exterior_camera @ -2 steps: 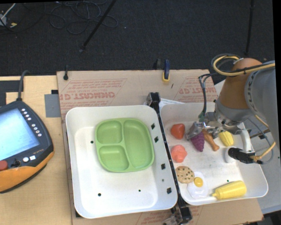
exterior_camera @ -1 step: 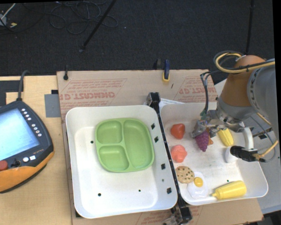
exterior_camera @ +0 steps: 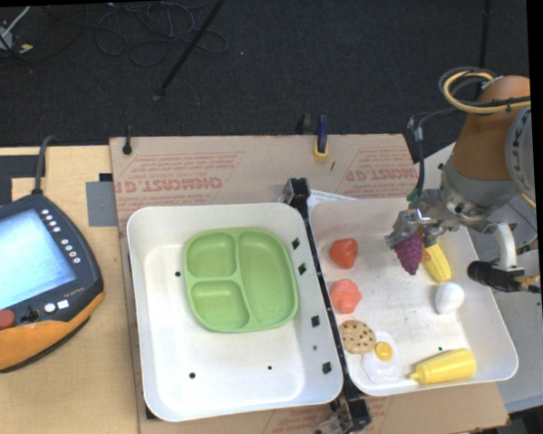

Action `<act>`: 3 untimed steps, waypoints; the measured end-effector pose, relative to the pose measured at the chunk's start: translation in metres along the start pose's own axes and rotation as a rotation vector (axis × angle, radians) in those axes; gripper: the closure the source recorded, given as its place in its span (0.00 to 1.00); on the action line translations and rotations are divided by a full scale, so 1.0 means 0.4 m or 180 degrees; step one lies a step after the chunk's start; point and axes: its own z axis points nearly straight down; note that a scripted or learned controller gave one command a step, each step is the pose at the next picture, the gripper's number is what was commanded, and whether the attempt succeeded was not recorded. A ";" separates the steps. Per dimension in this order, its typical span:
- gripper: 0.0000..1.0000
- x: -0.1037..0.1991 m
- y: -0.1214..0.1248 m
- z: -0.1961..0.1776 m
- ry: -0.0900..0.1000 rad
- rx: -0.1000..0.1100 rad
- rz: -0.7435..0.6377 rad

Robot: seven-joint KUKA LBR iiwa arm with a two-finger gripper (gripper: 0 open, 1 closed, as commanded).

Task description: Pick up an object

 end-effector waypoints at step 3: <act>1.00 0.093 -0.076 -0.194 0.0014 0.0023 -0.0022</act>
